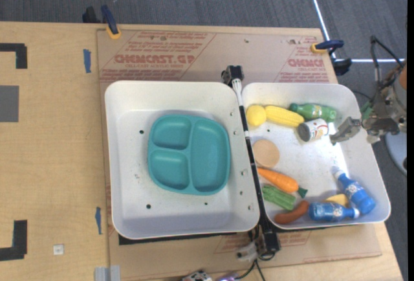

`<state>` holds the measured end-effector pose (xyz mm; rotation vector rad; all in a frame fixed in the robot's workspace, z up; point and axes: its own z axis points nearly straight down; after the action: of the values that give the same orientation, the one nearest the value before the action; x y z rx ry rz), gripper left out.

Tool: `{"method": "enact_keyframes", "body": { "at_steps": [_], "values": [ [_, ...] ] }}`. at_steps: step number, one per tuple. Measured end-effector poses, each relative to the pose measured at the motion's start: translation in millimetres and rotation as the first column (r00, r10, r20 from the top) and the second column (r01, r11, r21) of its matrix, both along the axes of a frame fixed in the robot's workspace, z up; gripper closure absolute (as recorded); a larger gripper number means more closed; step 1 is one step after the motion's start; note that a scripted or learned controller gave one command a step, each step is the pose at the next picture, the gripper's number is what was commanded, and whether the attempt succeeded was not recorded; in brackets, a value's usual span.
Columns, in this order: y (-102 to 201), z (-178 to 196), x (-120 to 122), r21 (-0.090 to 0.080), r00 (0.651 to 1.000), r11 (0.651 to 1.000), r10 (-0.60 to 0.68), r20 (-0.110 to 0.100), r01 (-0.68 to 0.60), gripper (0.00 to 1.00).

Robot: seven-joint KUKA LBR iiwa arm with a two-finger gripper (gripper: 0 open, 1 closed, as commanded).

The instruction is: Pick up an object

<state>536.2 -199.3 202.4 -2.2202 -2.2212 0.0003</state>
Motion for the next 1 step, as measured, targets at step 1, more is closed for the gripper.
{"method": "enact_keyframes", "body": {
  "at_steps": [1],
  "values": [
    [96.0, -49.7, -16.0, 0.001, 0.99, 0.99, 0.142, 0.0, -0.142, 0.0]
  ]
}}
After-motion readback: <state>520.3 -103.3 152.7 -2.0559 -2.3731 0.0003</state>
